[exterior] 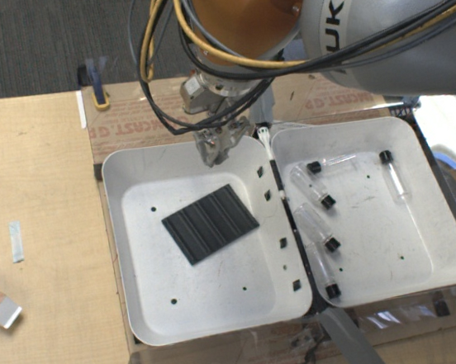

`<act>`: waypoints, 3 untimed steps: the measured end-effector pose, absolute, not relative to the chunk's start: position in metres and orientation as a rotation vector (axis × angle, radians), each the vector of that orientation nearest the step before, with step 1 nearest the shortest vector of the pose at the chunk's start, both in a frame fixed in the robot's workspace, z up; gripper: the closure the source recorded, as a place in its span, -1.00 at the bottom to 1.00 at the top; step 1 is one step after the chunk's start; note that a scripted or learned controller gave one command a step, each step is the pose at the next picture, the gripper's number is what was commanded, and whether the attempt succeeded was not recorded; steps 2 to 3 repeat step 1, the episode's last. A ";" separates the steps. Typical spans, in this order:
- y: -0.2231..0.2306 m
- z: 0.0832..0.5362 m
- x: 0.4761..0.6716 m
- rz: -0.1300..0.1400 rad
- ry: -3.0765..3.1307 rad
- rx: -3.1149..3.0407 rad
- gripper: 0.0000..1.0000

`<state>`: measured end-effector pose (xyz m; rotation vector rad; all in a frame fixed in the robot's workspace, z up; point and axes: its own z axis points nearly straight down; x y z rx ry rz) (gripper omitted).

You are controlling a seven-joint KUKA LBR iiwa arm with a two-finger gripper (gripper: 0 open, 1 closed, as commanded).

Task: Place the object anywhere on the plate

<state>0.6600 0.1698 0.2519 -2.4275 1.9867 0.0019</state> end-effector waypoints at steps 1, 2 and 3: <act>0.170 0.252 0.660 0.003 1.986 -2.428 -1.00; 0.170 0.252 0.660 0.003 1.986 -2.428 -1.00; 0.170 0.252 0.660 0.003 1.986 -2.428 -1.00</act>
